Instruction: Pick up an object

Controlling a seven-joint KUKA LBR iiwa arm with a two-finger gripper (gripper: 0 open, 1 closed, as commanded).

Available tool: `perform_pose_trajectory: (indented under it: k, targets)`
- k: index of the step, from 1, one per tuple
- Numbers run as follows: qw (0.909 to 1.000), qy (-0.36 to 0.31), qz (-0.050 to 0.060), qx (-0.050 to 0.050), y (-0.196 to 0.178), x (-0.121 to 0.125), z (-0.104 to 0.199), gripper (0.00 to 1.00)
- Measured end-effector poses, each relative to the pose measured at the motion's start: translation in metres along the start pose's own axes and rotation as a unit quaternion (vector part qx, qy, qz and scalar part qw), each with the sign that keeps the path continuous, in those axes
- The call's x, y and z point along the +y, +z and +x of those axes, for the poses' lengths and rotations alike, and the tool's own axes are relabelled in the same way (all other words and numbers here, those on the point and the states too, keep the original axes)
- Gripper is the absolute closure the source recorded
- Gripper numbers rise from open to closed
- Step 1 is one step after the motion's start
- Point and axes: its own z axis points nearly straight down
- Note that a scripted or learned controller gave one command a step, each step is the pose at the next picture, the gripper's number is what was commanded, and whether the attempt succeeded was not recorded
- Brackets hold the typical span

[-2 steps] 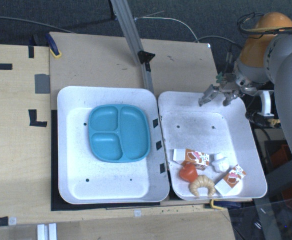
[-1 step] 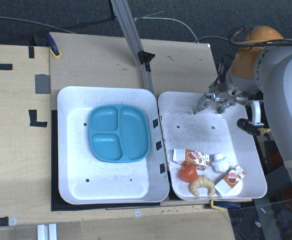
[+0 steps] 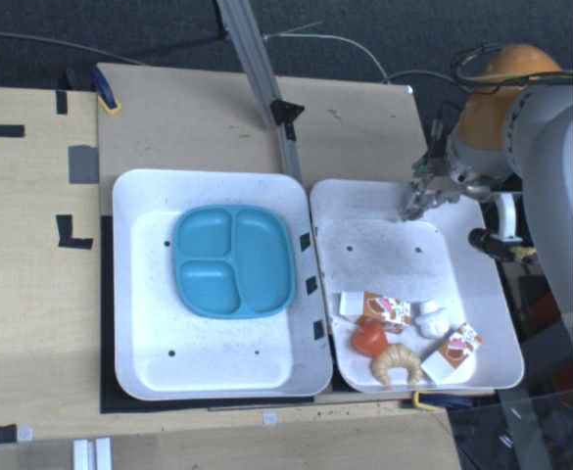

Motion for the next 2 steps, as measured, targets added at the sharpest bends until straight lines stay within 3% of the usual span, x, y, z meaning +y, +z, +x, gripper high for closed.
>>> perform_pose_trajectory:
  k: [2]
  targets:
    - [1.0,0.001,-0.007,0.0,-0.126,-0.003,-0.002,1.0]
